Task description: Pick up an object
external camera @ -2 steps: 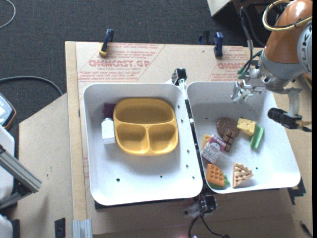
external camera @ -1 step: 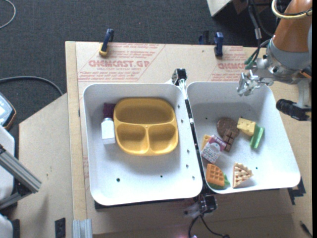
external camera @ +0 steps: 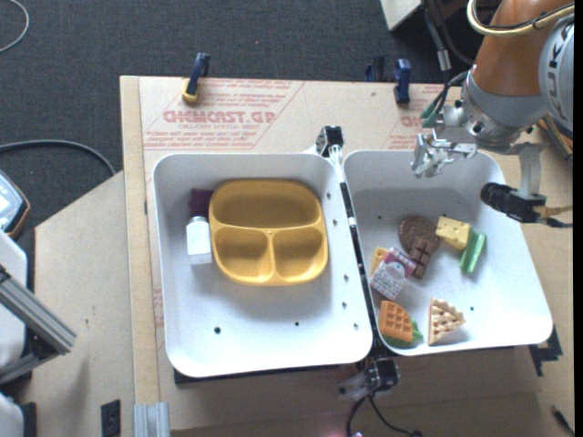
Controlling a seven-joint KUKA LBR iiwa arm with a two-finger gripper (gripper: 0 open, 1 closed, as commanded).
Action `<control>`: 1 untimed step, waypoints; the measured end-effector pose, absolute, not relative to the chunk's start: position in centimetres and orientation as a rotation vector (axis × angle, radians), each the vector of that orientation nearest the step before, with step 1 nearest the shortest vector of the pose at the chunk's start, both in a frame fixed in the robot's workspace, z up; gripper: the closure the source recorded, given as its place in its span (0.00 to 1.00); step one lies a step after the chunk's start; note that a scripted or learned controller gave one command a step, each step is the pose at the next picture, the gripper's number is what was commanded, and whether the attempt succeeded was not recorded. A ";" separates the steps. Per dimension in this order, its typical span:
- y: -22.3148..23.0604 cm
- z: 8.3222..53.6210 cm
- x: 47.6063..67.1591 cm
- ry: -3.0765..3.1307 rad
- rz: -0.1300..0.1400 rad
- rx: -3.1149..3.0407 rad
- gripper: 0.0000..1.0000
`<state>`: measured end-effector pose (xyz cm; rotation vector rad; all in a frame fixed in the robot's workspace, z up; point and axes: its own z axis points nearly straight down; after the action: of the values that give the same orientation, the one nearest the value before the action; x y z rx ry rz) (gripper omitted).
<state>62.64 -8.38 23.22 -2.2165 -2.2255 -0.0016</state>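
Observation:
My gripper [external camera: 432,159] hangs above the far edge of the right bin [external camera: 519,271], with nothing seen between its fingers. Below it in that bin lie a brown cookie [external camera: 417,232], a yellow cheese wedge [external camera: 453,232], a green stick [external camera: 473,252], a chocolate bar piece [external camera: 423,261], a small printed packet [external camera: 390,276], a waffle [external camera: 397,322] and a pizza-like slice [external camera: 444,320]. All of them lie nearer the camera than the gripper.
The left bin [external camera: 182,317] holds a yellow divided plate [external camera: 268,230], a small white bottle [external camera: 199,240] and a dark purple item [external camera: 200,198] at the plate's left. Clamps stand on the board's far edge [external camera: 196,76].

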 end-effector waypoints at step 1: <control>-4.0 23.2 62.2 -2.225 0.000 -2.214 1.00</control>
<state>62.24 -3.95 23.21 -2.2145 -2.2245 0.0002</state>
